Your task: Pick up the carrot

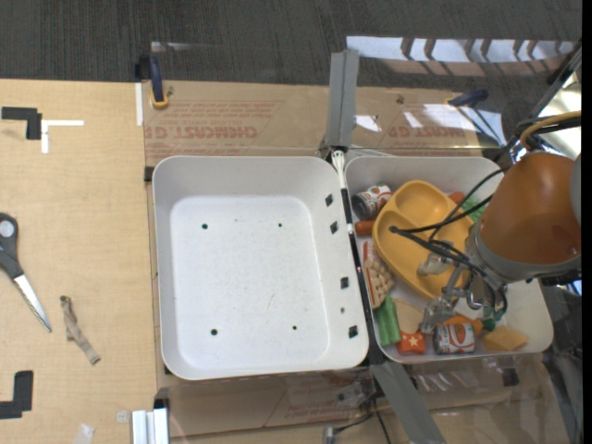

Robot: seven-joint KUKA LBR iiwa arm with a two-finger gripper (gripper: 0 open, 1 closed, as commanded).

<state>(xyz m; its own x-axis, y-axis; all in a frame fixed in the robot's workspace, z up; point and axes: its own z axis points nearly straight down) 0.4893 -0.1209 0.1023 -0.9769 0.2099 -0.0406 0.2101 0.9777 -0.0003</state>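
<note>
The grey arm (518, 257) enters from the right, and its orange band (536, 209) bulks over the side of the yellow bowl (416, 225) nearest the arm. The wrist points steeply downward, and black cables run from it across the bowl's hollow. The gripper (450, 299) hangs low at the bowl's near rim, over the clutter there. Its metal parts blur into the objects beneath, so I cannot tell whether it is open or closed, and nothing is visibly held.

The bowl lies tilted in the right bin (532, 314), with everything else crowded around it. The carrot (459, 197) appears to be the orange piece peeking out past the bowl's far rim, on the arm's side, with a bit of green just beside it. It is well apart from the gripper. A small labelled can (375, 197) sits off the bowl's far-left edge. A speckled tan piece (377, 277) lies to the bowl's left, and a green item (386, 320) lies nearer the camera than that. Off the bowl's near side are a red block (413, 342), a red-and-white can (454, 337) and an orange wedge (507, 339). The left bin (176, 248) stands to the bowl's left, the two bins touching.
</note>
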